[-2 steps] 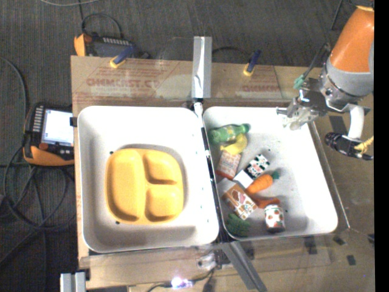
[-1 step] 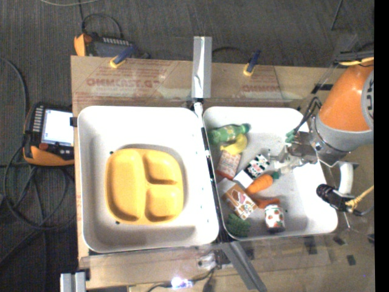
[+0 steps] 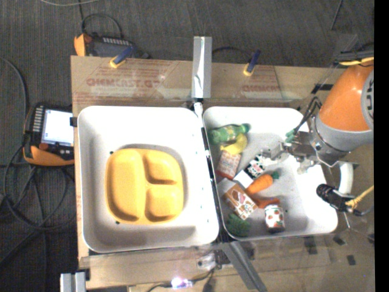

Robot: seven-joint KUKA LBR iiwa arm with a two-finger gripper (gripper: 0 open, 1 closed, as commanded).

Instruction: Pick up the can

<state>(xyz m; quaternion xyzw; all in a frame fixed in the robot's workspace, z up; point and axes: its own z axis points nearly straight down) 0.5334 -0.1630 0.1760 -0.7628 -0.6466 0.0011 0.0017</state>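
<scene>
Lying in the right bin, can; jaws apart from it.

The can stands near the carrot.

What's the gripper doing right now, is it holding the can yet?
Gripper: over the right bin, near its upper right; whether it grips anything cannot be told. The can lies apart from it, near the bin's front edge.

Bare floor lies along the right bin's right side; the can is crowded leftward by carrot and box.
</scene>
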